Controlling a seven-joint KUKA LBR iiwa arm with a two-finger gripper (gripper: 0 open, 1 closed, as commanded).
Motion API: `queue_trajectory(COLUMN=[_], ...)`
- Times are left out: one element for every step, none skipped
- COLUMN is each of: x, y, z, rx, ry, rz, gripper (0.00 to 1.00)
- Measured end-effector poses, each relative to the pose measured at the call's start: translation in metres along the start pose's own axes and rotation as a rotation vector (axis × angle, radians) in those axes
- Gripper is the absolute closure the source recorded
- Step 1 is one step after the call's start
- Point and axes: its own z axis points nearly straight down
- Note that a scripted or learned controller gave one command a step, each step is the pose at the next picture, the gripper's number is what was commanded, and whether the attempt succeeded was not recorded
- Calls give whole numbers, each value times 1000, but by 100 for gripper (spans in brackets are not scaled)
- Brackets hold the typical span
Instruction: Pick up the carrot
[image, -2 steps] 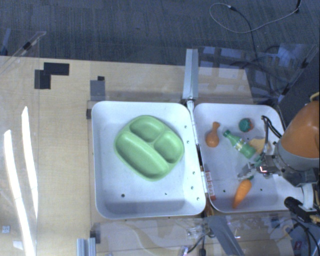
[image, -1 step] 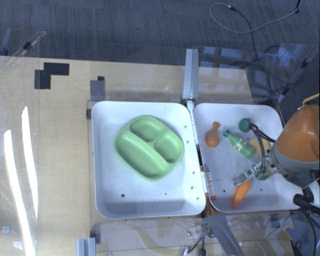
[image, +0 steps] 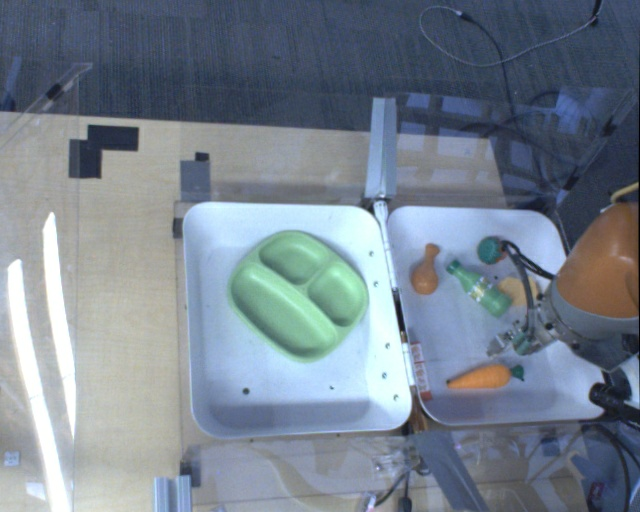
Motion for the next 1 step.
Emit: queue_trajectory(x=[47], y=[17], z=[-88], rx=[15], ry=[4], rz=[369], gripper=[100])
